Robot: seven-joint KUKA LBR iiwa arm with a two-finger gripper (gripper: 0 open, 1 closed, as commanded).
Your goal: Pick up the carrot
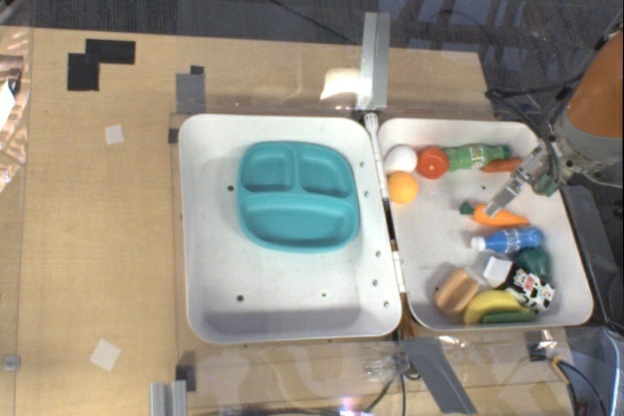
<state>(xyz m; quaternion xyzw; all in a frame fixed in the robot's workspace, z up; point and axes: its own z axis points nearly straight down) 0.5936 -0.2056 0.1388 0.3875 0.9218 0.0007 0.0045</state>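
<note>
Arm (595, 112) reaching into right bin (439, 307) | jaws (499, 201) hovering beside carrot (492, 214) | jaw state: cannot tell | plate (296, 195) sitting in left bin (210, 287)

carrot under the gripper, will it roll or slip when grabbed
The small orange toy carrot with a green top looks like rigid plastic, so probably stiff and light. Its tapered, rounded body may roll or squirt out of the two-finger gripper. The blue bottle lying close may get nudged.

Orange carrot (490, 214) with green top, lying nearly horizontal, leafy end leftward, right of frame centre, in the right bin.
</note>
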